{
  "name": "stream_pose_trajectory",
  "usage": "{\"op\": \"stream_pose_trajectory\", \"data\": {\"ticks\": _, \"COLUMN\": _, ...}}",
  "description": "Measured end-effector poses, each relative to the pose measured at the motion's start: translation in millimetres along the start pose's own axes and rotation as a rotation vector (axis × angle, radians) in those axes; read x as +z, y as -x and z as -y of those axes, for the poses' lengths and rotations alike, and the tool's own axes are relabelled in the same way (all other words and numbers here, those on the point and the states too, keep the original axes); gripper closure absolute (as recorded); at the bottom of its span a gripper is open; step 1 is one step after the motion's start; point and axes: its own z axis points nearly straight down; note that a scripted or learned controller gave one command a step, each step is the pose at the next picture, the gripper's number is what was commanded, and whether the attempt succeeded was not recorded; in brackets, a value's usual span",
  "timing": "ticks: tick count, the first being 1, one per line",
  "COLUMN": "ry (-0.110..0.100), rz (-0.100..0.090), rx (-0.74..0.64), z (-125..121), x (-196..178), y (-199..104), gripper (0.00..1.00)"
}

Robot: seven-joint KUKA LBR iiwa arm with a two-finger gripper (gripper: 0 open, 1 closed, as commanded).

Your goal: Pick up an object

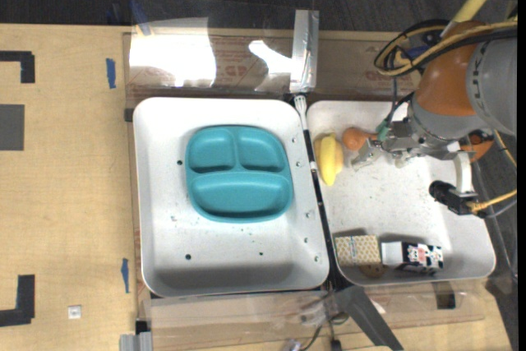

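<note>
Grey arm's 2-finger gripper (367,154) sat low in the right white bin (460,255), beside a small orange round object (353,138); grip state unreadable. Yellow banana (329,159) lay just left. Teal 3-compartment plastic tray (239,172) filled the left white bin (164,251).

The two bins, the left one (156,177) and the right one (394,210), look like smooth white plastic with a faint sheen and dark specks. The teal divided plate (238,173) seems matt plastic. The tabletop (57,201) looks like pale, matt wood or board. A clear glossy sheet (205,57) glares behind the bins. The banana (329,159) has a smooth yellow skin.
</note>
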Motion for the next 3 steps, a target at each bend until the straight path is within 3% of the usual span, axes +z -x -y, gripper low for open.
{"op": "stream_pose_trajectory", "data": {"ticks": 1, "ry": 0.006, "rz": 0.005, "rx": 0.104, "z": 74.8, "x": -117.9, "y": 45.4, "gripper": 0.00}}
{"op": "stream_pose_trajectory", "data": {"ticks": 2, "ry": -0.010, "rz": -0.001, "rx": 0.033, "z": 103.7, "x": -27.2, "y": -1.1, "gripper": 0.00}}
{"op": "stream_pose_trajectory", "data": {"ticks": 3, "ry": 0.002, "rz": 0.003, "rx": -0.263, "z": 63.5, "x": 17.0, "y": -23.4, "gripper": 0.00}}
